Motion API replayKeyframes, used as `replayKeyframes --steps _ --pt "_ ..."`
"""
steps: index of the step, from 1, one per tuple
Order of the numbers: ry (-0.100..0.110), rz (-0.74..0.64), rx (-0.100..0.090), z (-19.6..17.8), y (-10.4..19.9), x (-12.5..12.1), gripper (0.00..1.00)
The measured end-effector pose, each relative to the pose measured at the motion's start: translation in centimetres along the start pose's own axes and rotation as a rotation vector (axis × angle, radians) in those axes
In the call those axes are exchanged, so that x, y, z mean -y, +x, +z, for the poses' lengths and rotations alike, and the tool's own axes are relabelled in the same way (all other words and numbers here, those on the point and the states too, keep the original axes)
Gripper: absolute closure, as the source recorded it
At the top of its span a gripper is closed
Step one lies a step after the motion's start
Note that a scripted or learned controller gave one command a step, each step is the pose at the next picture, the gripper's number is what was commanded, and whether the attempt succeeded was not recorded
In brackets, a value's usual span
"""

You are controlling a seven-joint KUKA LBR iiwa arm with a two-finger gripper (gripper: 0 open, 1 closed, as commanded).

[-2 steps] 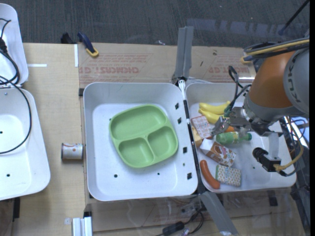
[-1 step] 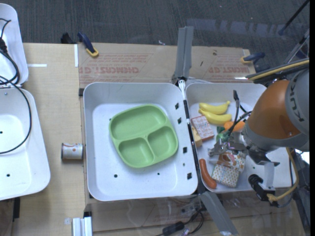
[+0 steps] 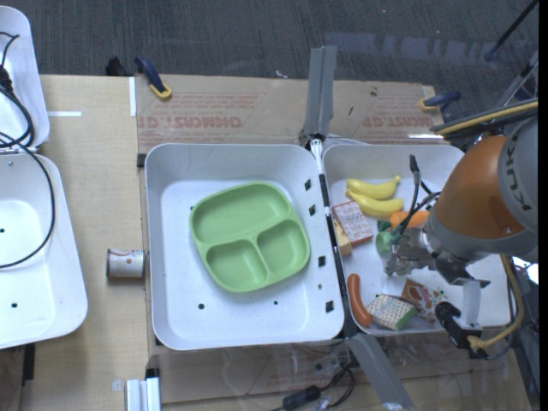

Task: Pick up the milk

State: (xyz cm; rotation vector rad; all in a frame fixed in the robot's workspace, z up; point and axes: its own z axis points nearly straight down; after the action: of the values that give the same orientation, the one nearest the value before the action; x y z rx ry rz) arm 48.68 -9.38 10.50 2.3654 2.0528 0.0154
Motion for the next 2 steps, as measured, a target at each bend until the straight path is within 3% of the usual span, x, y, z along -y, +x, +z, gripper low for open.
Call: replayKeyframes --steps 1,2 --pt "0.015 -0.357 -0.001 -8.6 6.0 1.6 1.00" --pt "0.016 -0.299 0.000 -9.4 2.8 -1.5 1.00"
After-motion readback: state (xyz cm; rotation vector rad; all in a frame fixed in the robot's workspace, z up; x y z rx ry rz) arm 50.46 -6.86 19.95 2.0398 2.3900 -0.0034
